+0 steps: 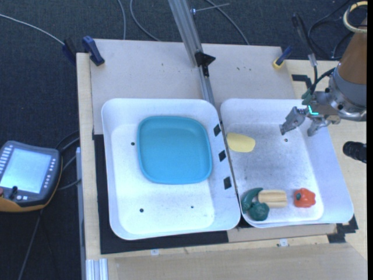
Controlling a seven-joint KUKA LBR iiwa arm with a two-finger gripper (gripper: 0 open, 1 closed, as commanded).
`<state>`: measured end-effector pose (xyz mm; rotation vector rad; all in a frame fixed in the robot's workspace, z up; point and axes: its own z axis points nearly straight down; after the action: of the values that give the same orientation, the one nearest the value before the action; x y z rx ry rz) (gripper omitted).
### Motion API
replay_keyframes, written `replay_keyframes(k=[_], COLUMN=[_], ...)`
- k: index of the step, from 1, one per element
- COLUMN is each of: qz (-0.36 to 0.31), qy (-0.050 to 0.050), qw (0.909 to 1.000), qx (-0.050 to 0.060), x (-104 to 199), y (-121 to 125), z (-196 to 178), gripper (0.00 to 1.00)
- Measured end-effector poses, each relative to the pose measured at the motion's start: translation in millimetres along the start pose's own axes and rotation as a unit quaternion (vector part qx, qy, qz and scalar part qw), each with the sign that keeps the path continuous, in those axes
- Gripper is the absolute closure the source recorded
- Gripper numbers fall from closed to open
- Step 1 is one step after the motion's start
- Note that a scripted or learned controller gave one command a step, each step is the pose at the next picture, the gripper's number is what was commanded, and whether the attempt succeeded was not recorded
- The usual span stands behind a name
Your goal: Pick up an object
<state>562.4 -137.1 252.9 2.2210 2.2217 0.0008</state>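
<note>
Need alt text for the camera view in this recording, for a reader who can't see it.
A grey robot arm reaches in from the right, its open gripper hovering over the right bin and holding nothing. That bin holds a yellow piece near its left wall and a green vegetable, a tan block and a red pepper along its near edge. The left bin holds a blue plate.

Left bin point(119, 156): white, few dark specks. Right bin point(326, 156): white, grey-speckled floor. Plate point(175, 149): plain turquoise-blue. Lemon-like piece point(240, 143): pale yellow. Block point(273, 198): tan. Leafy toy point(254, 205): dark green. Small fruit point(303, 198): red-orange, possibly green-topped. Gripper point(303, 122): grey, cyan light.
</note>
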Motion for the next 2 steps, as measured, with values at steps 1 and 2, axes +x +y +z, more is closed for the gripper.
replay_keyframes(k=[1,2], qz=[0.0,0.0], qy=[0.0,0.0], qw=[1.0,1.0], qx=[0.0,0.002], x=[0,-5], y=[0,7], z=[0,56], gripper=[0.0,0.0])
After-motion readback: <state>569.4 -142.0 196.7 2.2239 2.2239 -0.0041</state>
